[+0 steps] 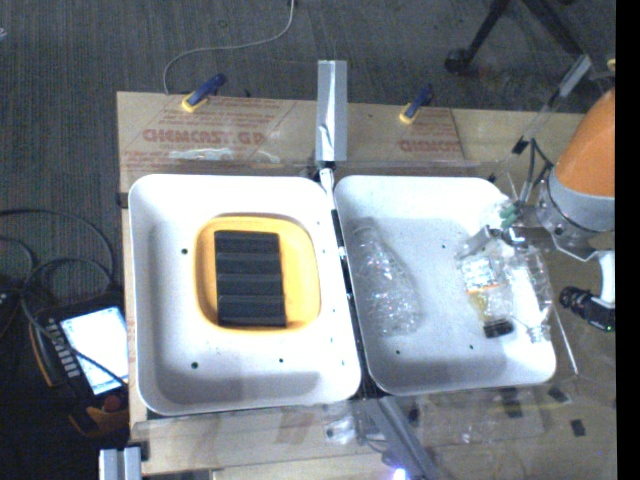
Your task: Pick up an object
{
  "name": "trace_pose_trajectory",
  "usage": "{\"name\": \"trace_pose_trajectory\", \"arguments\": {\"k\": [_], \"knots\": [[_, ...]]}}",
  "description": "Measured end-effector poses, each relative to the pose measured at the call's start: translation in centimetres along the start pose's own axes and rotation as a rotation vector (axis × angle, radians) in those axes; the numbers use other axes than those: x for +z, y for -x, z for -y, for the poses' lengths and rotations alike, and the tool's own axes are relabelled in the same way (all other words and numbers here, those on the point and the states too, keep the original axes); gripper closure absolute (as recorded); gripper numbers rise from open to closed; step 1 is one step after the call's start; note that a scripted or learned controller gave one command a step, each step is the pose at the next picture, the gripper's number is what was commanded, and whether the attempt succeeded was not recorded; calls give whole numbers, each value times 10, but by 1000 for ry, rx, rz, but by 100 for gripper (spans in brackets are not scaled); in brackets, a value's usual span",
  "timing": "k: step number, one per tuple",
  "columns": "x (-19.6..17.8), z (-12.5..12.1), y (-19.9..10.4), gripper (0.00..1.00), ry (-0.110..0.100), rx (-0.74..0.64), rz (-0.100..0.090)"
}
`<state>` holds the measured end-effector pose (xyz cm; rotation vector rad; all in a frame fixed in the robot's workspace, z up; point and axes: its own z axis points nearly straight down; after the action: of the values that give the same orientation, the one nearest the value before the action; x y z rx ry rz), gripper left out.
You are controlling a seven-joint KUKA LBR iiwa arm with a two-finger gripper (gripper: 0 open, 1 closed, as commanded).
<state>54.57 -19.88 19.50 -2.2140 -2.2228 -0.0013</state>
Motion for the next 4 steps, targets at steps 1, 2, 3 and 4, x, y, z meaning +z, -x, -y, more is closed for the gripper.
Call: {"name": "trace_pose_trajectory", "arguments": {"k": [1, 2, 3, 4], "knots": [[0, 0, 0, 0, 0, 0, 0], [88, -32, 19, 0, 21, -132, 6], [90, -31, 18, 0, 36, -212, 18], [90, -29, 22, 0, 42, -306, 19]]}}
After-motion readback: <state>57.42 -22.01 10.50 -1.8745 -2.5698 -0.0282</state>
